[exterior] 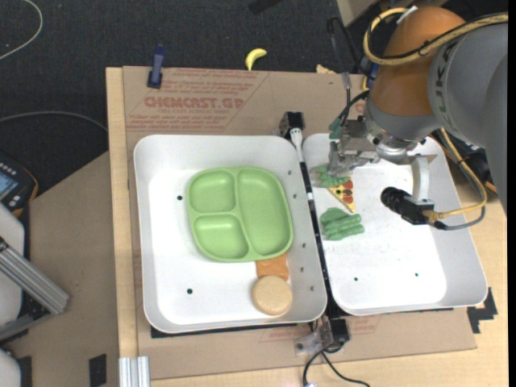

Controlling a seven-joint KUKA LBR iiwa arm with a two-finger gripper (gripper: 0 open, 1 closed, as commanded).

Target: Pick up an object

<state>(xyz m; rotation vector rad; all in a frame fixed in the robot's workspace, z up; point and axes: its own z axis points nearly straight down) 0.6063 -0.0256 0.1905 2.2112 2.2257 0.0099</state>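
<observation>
Brown cardboard-covered bench (201,103) bearing two shallow white bins, left bin (157,216) with green divided plastic plate (239,213) and round tan cookie (272,296), right bin (419,285) with green bean pod (341,223) and pizza slice toy (345,192), grey gripper (343,161) lowered just above pizza slice, finger spread unclear, nothing visibly held.

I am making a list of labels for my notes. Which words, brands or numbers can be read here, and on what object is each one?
"CHEMCAST G P", red print, last letters uncertain, on the cardboard sheet under the bins.
Smaller red lines above and below it: too blurred to read.
</observation>
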